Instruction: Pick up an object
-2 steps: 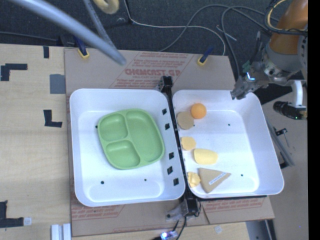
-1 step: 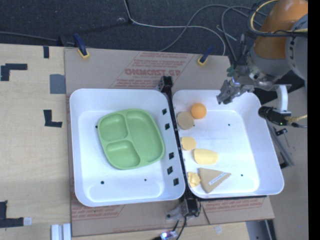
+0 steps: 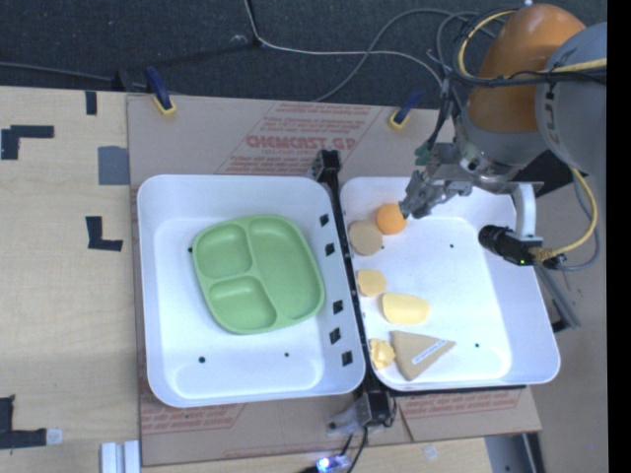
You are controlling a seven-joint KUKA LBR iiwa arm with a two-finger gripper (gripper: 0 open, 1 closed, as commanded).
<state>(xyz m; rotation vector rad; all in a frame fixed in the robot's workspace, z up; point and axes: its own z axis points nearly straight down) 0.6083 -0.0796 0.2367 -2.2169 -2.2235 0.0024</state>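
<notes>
As you look down on the bench, take these from biggest to smallest:

- You see the bench [image 3: 59,264] bearing a brown cardboard sheet [image 3: 286,136] under both bins.
- Your left bin [image 3: 158,294] holds a green divided plate [image 3: 258,273], lying flat near its middle.
- Your right bin [image 3: 503,313] holds all the small food pieces, gathered along its left side.
- The arm [image 3: 532,67] reaches in from the right, its orange band above the wrist.
- A tan wedge [image 3: 420,352] lies near the front of the right bin.
- A yellow oval piece [image 3: 405,308] sits just behind the wedge.
- A beige round piece [image 3: 366,238] rests by the left wall, touching the orange ball [image 3: 390,219].
- A pale yellow piece [image 3: 371,283] and a small yellow bit [image 3: 381,353] lie along the same wall.
- The gripper [image 3: 422,201] hangs just beside the orange ball, to its right; you cannot tell from here how it is set or whether it touches the ball.
</notes>
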